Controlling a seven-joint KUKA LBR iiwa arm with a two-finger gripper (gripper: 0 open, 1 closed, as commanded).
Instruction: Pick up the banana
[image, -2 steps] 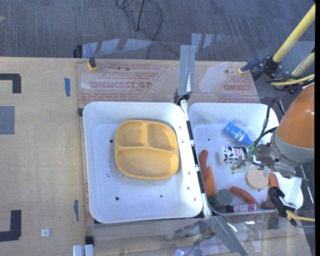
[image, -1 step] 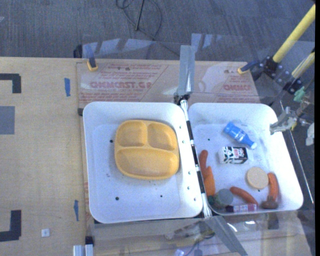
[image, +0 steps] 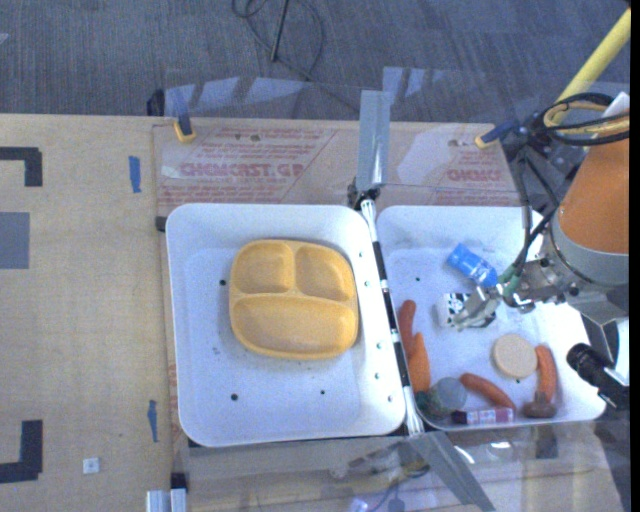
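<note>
A: What surface does the scene sit on?

B: A pale wooden bench (image: 80, 300) seen from above, marked with black tape corners (image: 25, 165) and small strips of blue tape (image: 134, 173). A printed cardboard sheet (image: 250, 165) lies under the far edges of two shallow white bins. Beyond the bench is grey carpet (image: 150, 50) with a dark cable (image: 285, 35) looping across it.

A: What is in the bins?

B: The left bin (image: 200, 400) holds a yellow divided plate (image: 295, 298), roughly centred. The right bin (image: 420, 235) holds a small blue item (image: 470, 264), a black-and-white item (image: 458, 308), a round tan disc (image: 516, 356), a grey lump (image: 447, 393) and several orange-red sausage shapes (image: 421, 362) along its left and near sides. A metal bracket (image: 372, 140) stands at the seam between the bins.

A: Where is the robot?

B: The arm (image: 600, 200), with its orange band, reaches in from the right over the right bin. The gripper (image: 487, 303) is low in that bin, just beside the black-and-white item and below the blue one. Whether it is open or closed cannot be told.

A: And the banana?

B: Its place cannot be told with confidence from this angle.
</note>
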